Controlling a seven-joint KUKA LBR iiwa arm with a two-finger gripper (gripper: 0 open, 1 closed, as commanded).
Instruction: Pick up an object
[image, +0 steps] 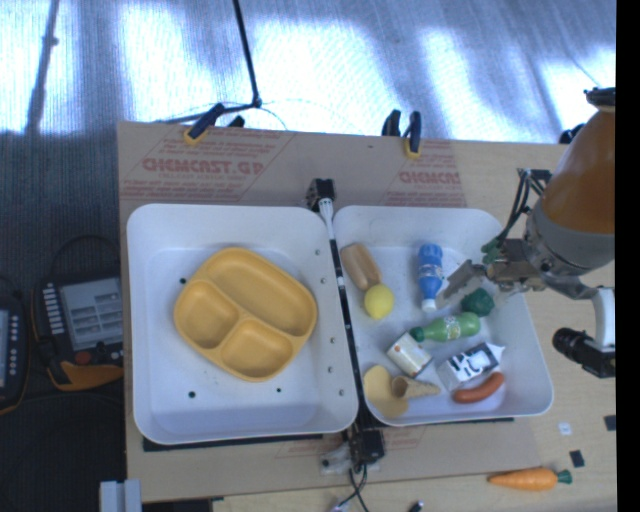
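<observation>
While the gripper (478, 283) hung over the right bin (530, 400), its metal fingers (459, 279) stood spread apart with nothing between them, just above a small dark green lump (479, 302). Beside that lay a glossy green bottle (447, 327), a blue-and-white bottle (430, 273), a round yellow lemon (378, 301), a tan bread roll (360, 265), a smooth red sausage (478, 389), a white carton (408, 354) and a black-and-white box (468, 364). A moulded yellow three-compartment plate (245, 313) sat in the left bin (150, 400). An orange carrot (528, 480) rested on the bench (200, 165).
</observation>
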